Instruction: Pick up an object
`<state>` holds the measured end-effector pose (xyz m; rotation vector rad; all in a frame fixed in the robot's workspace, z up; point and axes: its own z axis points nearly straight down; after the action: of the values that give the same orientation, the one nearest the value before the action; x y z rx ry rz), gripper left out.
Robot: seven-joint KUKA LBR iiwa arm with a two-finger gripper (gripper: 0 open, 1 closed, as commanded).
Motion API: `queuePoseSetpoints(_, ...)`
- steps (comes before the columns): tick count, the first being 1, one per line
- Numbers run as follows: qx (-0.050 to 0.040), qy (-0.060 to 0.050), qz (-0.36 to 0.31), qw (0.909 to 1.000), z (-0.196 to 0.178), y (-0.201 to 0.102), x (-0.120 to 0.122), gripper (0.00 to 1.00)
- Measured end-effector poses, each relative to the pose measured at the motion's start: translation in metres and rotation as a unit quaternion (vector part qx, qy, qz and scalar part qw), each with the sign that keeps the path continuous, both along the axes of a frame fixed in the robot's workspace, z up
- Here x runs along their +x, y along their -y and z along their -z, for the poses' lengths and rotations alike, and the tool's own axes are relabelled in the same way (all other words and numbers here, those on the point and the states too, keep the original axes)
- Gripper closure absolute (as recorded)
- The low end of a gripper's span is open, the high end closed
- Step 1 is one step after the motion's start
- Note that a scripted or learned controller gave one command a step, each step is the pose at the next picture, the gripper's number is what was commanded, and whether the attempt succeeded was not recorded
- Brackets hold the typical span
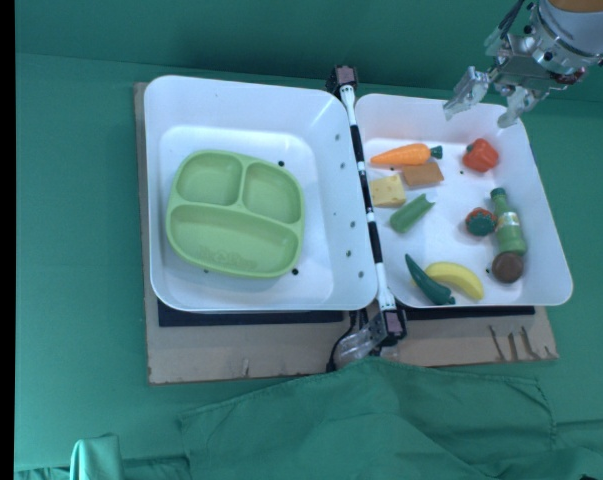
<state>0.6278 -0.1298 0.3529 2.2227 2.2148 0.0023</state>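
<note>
Tool spread wide, holding nothing, hovering over far edge of right bin. Nearest target: red pepper, just below the fingers; carrot beside it. Green divided plate alone in left bin, presumably the drop spot.

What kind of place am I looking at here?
Most likely a robot test bench for grasping, not a kitchen: two white bins on green cloth, toy foods such as a carrot and banana, and a gripper open above them.
</note>
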Motion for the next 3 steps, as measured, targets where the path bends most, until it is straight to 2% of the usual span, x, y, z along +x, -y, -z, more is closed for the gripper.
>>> queuePoseSetpoints(1,0.0000,-0.004,0.003,1.0000,0.062,0.036,-0.066,0.00)
queuePoseSetpoints(2,-0.0022,0.003,0.002,1.0000,0.046,0.035,-0.061,1.00)
queuePoseSetpoints(3,-0.0035,0.006,0.004,1.0000,0.033,0.037,-0.061,1.00)
